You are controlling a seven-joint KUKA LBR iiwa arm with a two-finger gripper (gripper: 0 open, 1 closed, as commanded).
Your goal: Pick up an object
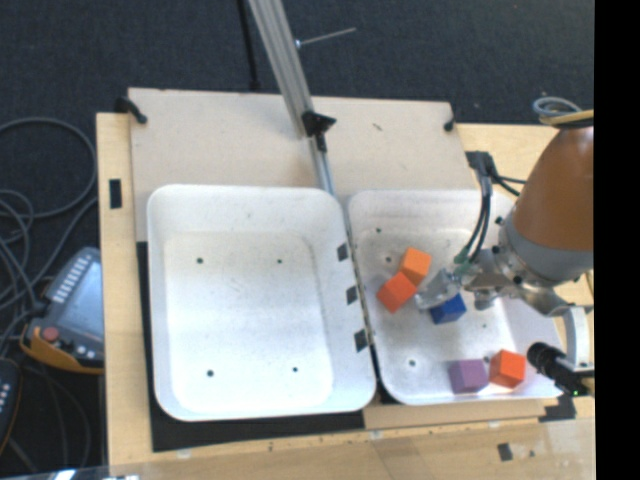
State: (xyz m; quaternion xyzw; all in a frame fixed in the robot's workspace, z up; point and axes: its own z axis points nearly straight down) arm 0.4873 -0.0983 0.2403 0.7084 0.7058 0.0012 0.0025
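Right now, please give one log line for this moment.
gripper above right bin | beside blue block | grasp unconfirmed | left bin

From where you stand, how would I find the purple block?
Look in the right-hand white bin, the one the grey arm reaches into. Go to its near edge, where the purple block lies beside an orange block. It is the only purple piece; the others are orange or blue.

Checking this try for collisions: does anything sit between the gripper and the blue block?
Nothing visible does. The gripper is right at the small blue block; two orange cubes lie just to its left, not between them.
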